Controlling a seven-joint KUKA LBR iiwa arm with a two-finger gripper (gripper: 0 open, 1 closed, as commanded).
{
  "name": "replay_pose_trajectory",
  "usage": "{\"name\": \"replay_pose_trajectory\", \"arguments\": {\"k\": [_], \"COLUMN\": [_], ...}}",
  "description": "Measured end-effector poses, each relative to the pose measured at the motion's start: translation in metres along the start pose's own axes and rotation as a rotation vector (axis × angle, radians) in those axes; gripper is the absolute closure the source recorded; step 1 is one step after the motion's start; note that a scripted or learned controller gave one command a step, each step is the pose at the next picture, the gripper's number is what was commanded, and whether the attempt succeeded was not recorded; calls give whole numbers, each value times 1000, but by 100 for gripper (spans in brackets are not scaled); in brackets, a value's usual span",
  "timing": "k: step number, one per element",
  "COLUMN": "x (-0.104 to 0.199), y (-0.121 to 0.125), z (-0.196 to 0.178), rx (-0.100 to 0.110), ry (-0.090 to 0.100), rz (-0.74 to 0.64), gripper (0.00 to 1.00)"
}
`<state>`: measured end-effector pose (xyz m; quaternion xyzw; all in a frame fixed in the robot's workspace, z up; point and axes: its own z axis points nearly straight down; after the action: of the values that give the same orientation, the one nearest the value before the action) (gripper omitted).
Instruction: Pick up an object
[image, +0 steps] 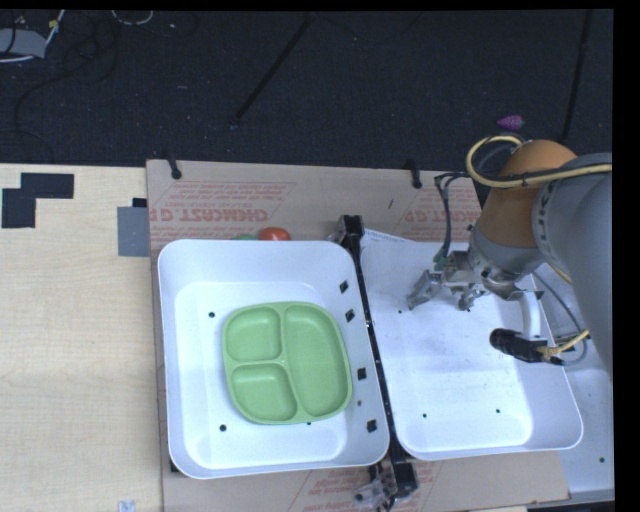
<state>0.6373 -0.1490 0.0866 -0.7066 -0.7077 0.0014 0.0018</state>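
Observation:
A light green divided plate (286, 361) lies flat in the middle of the left bin (190, 290). My gripper (438, 302) hangs low over the upper part of the right bin (470, 420), pointing down toward the bin floor. Its fingers (415, 297) are spread apart with nothing between them. The bin floor beneath the gripper is bare white. The plate sits well to the left of the gripper, across the divider between the two bins.
A small red-orange object (273, 235) rests just behind the left bin's back rim on the cardboard. A black part with a yellow cable (520, 345) hangs by the arm over the right bin. Black clips (352, 232) join the bins.

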Motion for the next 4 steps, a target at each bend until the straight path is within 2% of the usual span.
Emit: {"name": "replay_pose_trajectory", "arguments": {"k": [1,3,4], "x": [0,7,5], "y": [0,-16,-7], "z": [-11,-109,-156], "rx": [0,-6,-7], "ry": [0,-1,-1], "rz": [0,1,1], "gripper": [100,100,100]}}
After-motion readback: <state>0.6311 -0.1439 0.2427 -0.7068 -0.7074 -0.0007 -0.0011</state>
